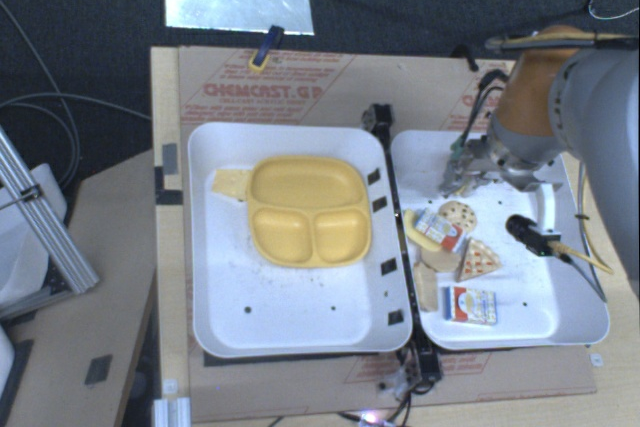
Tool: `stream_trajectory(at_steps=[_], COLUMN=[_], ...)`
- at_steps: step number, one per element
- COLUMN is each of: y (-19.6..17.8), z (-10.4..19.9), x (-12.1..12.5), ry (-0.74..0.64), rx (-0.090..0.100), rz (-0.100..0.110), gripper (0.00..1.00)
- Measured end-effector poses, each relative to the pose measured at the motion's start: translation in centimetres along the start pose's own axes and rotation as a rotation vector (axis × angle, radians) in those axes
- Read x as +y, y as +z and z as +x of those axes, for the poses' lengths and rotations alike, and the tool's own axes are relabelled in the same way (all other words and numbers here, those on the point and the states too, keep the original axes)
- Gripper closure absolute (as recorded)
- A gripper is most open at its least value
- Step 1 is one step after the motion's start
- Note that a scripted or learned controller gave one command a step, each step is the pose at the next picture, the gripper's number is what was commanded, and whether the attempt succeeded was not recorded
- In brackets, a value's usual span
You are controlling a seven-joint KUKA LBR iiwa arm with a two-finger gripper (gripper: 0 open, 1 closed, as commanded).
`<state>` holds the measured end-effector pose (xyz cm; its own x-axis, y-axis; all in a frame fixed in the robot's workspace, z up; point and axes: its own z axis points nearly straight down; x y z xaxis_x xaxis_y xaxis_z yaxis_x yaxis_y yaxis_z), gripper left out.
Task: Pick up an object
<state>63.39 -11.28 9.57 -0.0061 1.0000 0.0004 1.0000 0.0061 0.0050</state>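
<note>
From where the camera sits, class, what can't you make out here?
- Hand, camera view: blurred and small, open or shut unclear.
- Small carton: label print too small to read.
- Flat yellow piece: partly under the yellow divided plate.
- Arm: cut off by the right edge.

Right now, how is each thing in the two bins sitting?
Yellow plastic three-section tray: flat in the left bin, right way up.
Round cookie: lying flat in the right bin.
Pizza slice: lying flat in the right bin.
Small red, white and blue box: lying flat near the front.
Pincer: low over the right bin, above the cookie.
</note>
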Motion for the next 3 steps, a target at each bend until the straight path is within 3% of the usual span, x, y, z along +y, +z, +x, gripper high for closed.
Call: stream_trajectory(at_steps=[1, 2, 3], y=[-13.8, -14.4, -12.3], z=[-1.8, 3.8, 8.1], x=[-4.3, -2.9, -3.2], ry=[0.007, -0.004, -0.003], rx=[-0.003, 0.002, 0.001], rz=[-0.007, 0.001, 0.005], gripper=[1.00, 1.00, 1.00])
